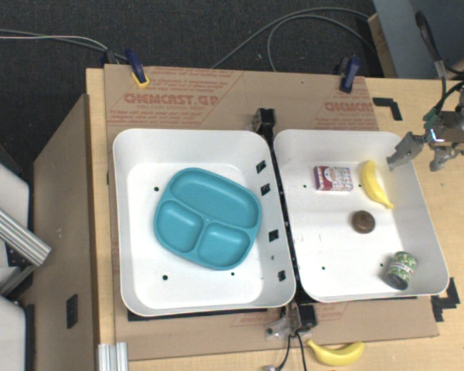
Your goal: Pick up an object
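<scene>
You see two white bins: the left bin [131, 230] carries a teal divided plate [207, 218], and the right bin [425, 230] carries a yellow banana [375, 184], a small carton [333, 178] in dark red and white, a brown round object [363, 222] and a can [400, 270] patterned in green and white. The counter [93, 207] is tan, its board printed with red lettering. A second yellow banana [338, 352] lies on it. Blue clamps [136, 66] grip the board's far edge. The pincer [425, 149] is grey metal.
</scene>
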Robot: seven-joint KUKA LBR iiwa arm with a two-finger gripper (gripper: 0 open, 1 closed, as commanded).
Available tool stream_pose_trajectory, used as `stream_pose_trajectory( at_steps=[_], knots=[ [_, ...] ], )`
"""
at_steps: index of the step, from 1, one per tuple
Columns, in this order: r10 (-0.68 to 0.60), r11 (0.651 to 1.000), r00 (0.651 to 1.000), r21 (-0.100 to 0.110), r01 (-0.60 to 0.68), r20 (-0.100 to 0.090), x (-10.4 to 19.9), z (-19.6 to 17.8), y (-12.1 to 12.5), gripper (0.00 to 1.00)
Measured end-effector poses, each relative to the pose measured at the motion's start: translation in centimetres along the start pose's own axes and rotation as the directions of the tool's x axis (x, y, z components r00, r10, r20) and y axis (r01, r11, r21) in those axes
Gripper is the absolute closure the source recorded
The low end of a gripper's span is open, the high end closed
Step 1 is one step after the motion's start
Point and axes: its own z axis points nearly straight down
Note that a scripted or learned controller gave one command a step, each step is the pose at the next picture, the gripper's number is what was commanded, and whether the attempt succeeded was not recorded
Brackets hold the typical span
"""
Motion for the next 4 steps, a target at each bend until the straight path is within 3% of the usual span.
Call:
stream_pose_trajectory(
  at_steps=[1, 2, 4],
  knots=[
    [-0.004, 1.0, 1.0, -0.012, 0.004, 0.003, 0.1, -0.7, 0.2, 0.0],
    [-0.003, 1.0, 1.0, -0.006, 0.003, 0.001, 0.4, 4.5, -0.8, 0.0],
    [-0.003, 1.0, 1.0, -0.008, 0.003, 0.001, 0.1, 16.7, 0.2, 0.0]
  ],
)
